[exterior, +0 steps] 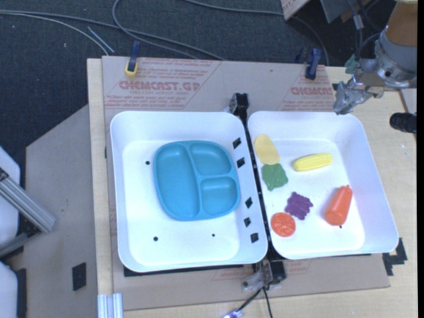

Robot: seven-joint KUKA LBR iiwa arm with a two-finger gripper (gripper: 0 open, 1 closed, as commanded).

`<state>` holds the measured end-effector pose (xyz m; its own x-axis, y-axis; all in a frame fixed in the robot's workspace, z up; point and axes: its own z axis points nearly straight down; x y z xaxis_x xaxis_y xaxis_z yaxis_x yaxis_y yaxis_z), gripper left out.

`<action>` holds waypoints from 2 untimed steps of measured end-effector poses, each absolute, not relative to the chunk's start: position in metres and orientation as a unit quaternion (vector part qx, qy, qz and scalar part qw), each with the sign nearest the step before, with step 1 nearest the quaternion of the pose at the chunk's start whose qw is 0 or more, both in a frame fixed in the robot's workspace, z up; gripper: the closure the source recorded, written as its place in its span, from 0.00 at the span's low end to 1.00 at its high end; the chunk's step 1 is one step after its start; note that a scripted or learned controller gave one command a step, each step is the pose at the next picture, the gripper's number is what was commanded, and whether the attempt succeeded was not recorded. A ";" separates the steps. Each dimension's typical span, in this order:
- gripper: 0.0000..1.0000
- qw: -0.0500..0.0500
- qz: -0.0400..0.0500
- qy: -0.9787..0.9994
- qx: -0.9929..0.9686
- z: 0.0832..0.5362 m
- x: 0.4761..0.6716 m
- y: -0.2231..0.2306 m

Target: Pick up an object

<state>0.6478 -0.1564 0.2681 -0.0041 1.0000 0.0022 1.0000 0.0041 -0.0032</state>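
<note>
My gripper (344, 101), state indeterminate, hangs above the right bin's (371, 144) far rim; corn cob (313, 162) lies below-left, apart.

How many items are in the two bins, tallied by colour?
Yellow: 2, the pale piece and the corn cob
Green: 1, the leafy piece
Purple: 1, the grape bunch
Orange-red: 2, the round fruit and the carrot
Blue: 1, the divided plate in the left bin
Total: 7
</note>
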 end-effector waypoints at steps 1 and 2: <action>1.00 0.002 0.001 -0.708 -0.706 0.254 0.634 -0.108; 1.00 0.002 0.000 -0.709 -0.706 0.257 0.608 -0.056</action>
